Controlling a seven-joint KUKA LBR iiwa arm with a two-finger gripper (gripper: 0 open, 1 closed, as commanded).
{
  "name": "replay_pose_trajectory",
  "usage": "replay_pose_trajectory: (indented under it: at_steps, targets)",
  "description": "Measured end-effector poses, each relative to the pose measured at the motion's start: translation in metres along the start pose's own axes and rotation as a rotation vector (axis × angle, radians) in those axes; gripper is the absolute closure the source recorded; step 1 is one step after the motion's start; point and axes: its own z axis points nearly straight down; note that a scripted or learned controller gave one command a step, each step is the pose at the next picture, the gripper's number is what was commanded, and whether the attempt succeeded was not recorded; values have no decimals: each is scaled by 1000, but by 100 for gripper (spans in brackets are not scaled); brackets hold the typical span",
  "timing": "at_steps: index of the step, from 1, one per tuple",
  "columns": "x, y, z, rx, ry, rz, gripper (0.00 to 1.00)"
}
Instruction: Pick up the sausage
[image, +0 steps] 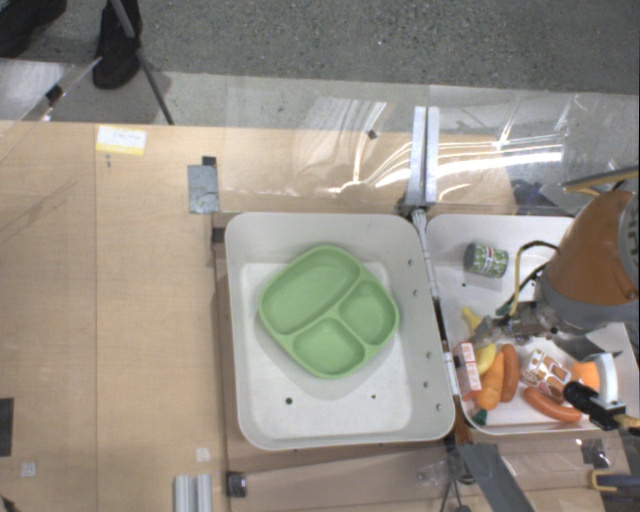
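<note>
Two shallow white bins stand side by side on the wooden desk (120, 330). The left bin (245, 400) carries a green three-compartment plate (328, 311), lying near the bin's centre and turned at an angle to its walls. The right bin (450, 250) holds a cluster of toy foods toward its front edge and a small green can (486, 260) lying toward its back edge, well apart from the cluster. The sausage (552, 404), reddish-brown and elongated, lies near the front right corner of the right bin, just beside a white packet (547, 368) and an orange piece (586, 376). Nearby lie a carrot (491, 384), a second red-orange sausage-shaped piece (511, 371), and a yellow banana (477, 331). The arm (597, 262), grey with an orange band, reaches over the right bin; its gripper (497, 326) sits low beside the banana, back of the sausage and apart from it. Whether it is spread or pressed together cannot be told here.
</note>
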Motion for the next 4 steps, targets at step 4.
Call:
replay_pose_trajectory:
  at_steps: [4]
  targets:
    - [-42,-56,0,-2,-1,-383,0]
